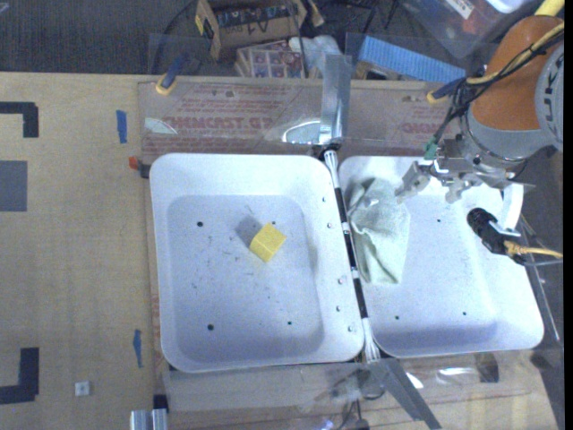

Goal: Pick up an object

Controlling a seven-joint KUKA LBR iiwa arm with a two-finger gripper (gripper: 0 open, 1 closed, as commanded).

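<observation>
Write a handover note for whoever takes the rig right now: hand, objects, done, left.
Hand: over the right bin's far left area, next to the top edge of the pale cloth; grip state unclear from this angle, nothing visibly held.
Objects: cloth lies crumpled against the right bin's left wall. Yellow block sits near the middle of the left bin, untouched.
Done: arm is in from the right, positioned by the cloth.
Left: the pick itself. No object is lifted yet; the cloth looks like the likely target.
</observation>
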